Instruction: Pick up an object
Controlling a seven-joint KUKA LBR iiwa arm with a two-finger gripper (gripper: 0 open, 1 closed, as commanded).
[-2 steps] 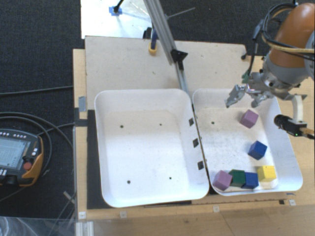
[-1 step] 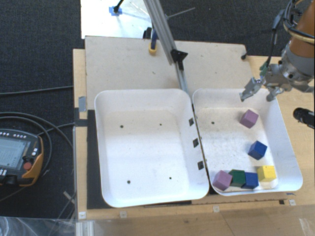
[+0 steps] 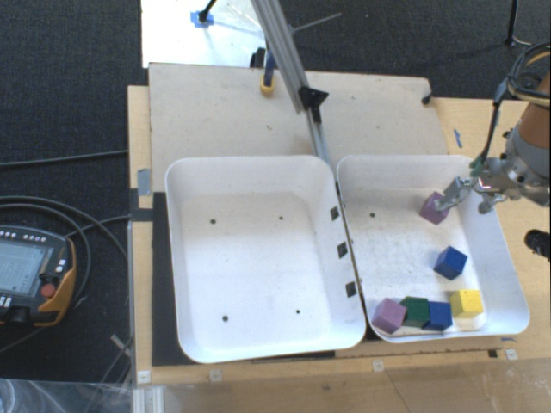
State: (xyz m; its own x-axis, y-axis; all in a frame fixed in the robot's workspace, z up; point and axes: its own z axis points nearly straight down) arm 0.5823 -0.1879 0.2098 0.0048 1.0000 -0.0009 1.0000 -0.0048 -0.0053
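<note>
The bench [image 3: 215, 110] is a pale wooden surface with a lighter board laid across its far part. Two shallow white bins sit side by side on its near half, the left bin [image 3: 258, 172] touching the right bin [image 3: 508, 274] along their shared edge. A small yellow and blue item [image 3: 268, 76] stands near the bench's far edge, beside a slanted grey metal pole [image 3: 288, 54].

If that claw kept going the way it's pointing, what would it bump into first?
The gripper points left from the right edge, and the purple block sits right at its fingertips, so probably that. Whether they already touch, or the block is lower, is hard to judge.
</note>
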